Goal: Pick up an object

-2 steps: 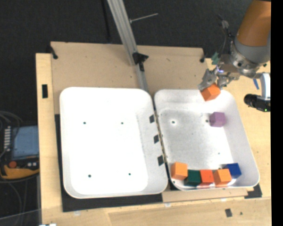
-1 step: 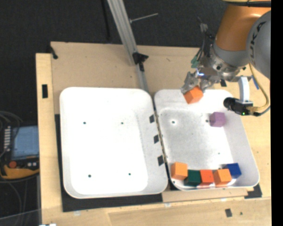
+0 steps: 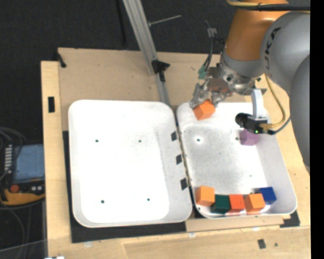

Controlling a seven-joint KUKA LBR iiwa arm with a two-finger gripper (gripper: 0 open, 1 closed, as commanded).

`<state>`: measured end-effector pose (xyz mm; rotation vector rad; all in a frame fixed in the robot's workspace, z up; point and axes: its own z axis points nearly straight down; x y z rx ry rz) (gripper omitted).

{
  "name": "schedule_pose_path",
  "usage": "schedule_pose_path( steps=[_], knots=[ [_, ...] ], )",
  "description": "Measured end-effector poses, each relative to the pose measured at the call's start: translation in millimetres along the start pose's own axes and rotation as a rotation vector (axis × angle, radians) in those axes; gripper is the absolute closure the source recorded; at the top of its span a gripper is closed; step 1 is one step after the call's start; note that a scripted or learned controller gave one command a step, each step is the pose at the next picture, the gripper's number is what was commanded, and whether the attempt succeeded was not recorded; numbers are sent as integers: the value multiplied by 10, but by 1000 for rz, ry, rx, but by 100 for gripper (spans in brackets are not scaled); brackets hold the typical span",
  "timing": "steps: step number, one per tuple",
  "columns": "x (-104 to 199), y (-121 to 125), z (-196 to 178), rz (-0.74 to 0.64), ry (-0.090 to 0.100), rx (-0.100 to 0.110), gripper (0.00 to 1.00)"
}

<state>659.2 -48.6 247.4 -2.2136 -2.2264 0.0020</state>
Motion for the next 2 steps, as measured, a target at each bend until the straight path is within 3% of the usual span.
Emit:
schedule_pose_path(
  steps=[2],
  knots=[
    [1087, -96, 74, -1, 0, 1, 100]
  ],
)
